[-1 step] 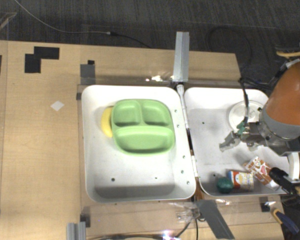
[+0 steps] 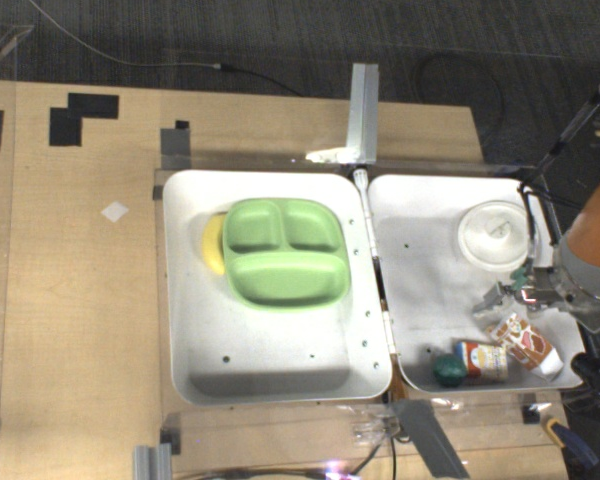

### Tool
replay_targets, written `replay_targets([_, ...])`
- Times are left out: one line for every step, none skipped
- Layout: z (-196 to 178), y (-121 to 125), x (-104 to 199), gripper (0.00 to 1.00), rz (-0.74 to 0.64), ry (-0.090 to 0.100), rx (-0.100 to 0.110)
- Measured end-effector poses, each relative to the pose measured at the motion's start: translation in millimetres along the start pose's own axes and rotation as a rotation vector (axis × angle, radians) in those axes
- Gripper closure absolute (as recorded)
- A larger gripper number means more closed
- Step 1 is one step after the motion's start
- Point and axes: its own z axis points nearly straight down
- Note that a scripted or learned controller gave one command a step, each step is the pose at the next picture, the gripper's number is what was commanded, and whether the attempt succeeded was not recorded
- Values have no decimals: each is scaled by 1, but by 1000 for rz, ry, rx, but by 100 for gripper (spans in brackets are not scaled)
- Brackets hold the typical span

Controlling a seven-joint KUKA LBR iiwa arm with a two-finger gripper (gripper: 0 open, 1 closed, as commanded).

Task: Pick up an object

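A: Left bin [image 2: 195, 298]?
B: One green divided plate [image 2: 283, 251], far half; a yellow item [image 2: 212, 245] touching its left edge, partly under it.

A: Right bin [image 2: 420, 268]?
B: White round lid [image 2: 494, 232], far right. Red-and-white carton [image 2: 527, 343], near right. Bottle with green cap [image 2: 467, 364] lying along the near wall, just left of the carton.

A: Arm?
B: Jaws [image 2: 515, 295] low at the right edge, between lid and carton, just above the carton. Whether apart or together, cannot tell.
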Motion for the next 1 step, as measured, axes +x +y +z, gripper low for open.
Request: replay_targets([52, 3, -28, 0, -83, -2, -8])
